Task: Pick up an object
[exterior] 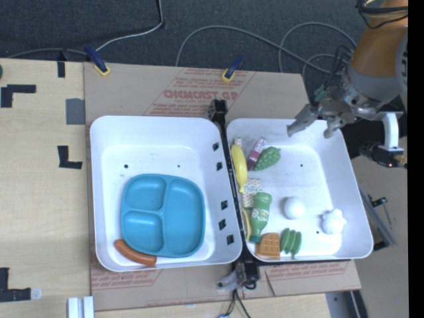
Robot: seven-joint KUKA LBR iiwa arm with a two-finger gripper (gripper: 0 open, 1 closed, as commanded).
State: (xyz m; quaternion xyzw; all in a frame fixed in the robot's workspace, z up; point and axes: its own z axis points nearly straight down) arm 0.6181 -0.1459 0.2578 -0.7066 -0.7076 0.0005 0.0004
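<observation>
In the right bin (344,158) I see the candidates: a yellow banana (238,164) along the left wall, a green strawberry-shaped toy (267,158) beside it, a green bottle (260,211), a white ball (294,208), and a white lump (332,222) near the right wall. My pincer (310,128) hovers over the bin's far rim, fingers spread wide, gripping nothing. The left bin (106,177) holds a blue divided plate (163,214) and a sausage (136,253).
</observation>
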